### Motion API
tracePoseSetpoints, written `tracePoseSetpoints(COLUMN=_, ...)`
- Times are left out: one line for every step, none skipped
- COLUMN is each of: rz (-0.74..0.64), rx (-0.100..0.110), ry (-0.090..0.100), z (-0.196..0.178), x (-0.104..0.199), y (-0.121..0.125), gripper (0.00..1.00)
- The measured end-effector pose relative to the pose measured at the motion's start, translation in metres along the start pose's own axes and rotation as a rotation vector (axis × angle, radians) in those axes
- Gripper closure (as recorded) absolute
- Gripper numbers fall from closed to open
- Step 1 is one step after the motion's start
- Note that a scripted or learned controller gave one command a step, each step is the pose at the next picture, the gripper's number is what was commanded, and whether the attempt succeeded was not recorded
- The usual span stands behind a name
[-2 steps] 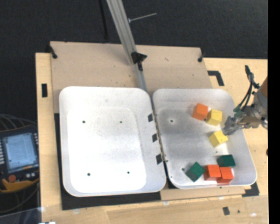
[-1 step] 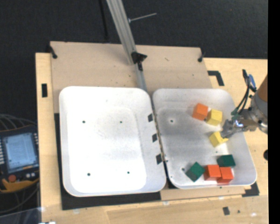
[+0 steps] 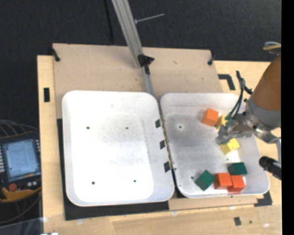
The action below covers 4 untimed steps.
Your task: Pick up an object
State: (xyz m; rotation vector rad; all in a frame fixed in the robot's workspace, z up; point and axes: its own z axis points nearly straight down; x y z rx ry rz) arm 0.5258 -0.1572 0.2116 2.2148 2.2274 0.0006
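Over at the right bin's far-right side, our claw sits low, right above the yellow block, orange cube just beside. We can't tell if it's open or closed, so nothing's lifted yet as far as we see.

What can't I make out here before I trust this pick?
- Claw: in the camera view its own metal body covers the fingertips, so its state and any grip are unclear.
- Yellow block: partly under the claw; contact unclear.
- Arm: cut off by the right edge.
- Orange blocks at the right bin's near rim: too blurred to count.
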Motion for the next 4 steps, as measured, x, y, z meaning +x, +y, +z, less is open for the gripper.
tracePoseSetpoints(rz=-0.001, rx=0.0, ry=0.002, z=-0.002, x=0.044, y=0.001, gripper=1.0)
tracePoseSetpoints(rz=-0.004, rx=-0.003, ry=0.002, z=-0.011, x=0.106, y=0.008, gripper=1.0)
tracePoseSetpoints(rz=-0.004, rx=-0.003, ry=0.002, z=-0.021, x=0.164, y=0.009, gripper=1.0)
tracePoseSetpoints(rz=-0.002, rx=-0.001, ry=0.001, z=-0.012, x=0.216, y=0.012, gripper=1.0)
